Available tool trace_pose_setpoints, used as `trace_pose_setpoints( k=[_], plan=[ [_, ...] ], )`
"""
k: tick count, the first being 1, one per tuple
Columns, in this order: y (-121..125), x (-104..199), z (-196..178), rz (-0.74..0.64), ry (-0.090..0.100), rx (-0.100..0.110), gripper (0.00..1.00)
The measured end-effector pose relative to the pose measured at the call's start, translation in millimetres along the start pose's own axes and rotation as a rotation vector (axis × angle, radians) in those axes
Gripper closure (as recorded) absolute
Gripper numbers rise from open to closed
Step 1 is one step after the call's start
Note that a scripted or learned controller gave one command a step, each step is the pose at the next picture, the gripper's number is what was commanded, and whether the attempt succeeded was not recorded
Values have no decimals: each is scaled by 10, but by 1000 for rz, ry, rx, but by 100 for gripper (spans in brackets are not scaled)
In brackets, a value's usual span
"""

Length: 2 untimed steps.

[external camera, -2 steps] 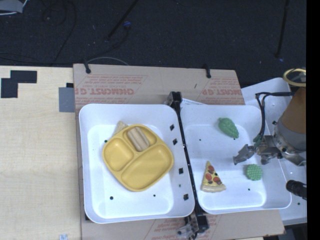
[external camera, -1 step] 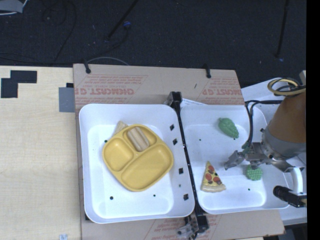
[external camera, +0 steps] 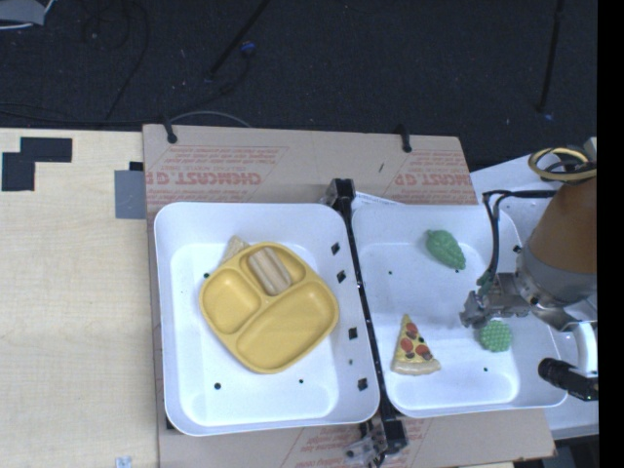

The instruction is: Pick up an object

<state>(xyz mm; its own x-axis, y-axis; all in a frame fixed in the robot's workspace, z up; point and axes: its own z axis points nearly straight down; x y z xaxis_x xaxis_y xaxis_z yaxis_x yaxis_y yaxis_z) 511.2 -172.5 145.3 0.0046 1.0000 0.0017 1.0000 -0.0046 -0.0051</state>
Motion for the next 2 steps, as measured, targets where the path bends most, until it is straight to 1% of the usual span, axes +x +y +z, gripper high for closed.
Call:
trace_pose_setpoints(
  k=[1, 2],
  plan=[
    [87, 54, -495, -7, -2, -6, 100],
    [91, 51, -1014, -7, -2, -6, 100]
  ],
)
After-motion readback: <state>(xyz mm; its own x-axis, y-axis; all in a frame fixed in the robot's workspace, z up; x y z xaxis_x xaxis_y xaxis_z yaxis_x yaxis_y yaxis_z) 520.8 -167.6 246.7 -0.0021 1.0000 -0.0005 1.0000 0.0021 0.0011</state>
